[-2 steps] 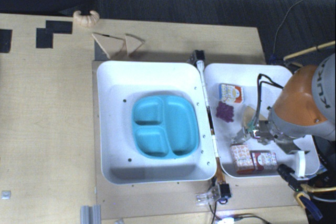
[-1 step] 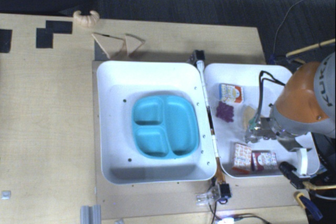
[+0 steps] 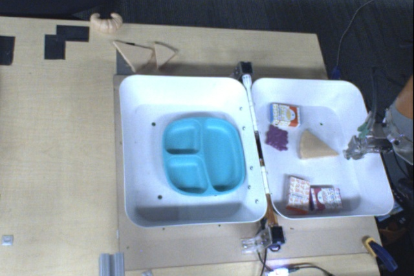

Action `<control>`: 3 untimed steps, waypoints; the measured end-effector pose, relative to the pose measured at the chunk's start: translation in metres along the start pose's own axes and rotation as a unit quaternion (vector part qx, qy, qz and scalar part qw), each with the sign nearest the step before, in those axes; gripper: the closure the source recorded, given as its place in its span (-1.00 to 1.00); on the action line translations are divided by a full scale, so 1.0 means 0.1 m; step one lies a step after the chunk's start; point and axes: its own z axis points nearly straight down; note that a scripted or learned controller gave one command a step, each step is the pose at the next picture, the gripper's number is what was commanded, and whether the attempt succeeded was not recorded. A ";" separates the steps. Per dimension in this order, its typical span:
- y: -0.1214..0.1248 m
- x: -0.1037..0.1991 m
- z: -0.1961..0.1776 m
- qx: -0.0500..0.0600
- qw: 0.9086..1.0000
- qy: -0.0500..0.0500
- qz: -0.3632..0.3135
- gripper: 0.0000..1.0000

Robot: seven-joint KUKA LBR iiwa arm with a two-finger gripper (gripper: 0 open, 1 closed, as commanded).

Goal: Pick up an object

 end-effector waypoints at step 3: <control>0.42 0.93 0.57 -0.001 1.000 0.001 -0.001 -1.00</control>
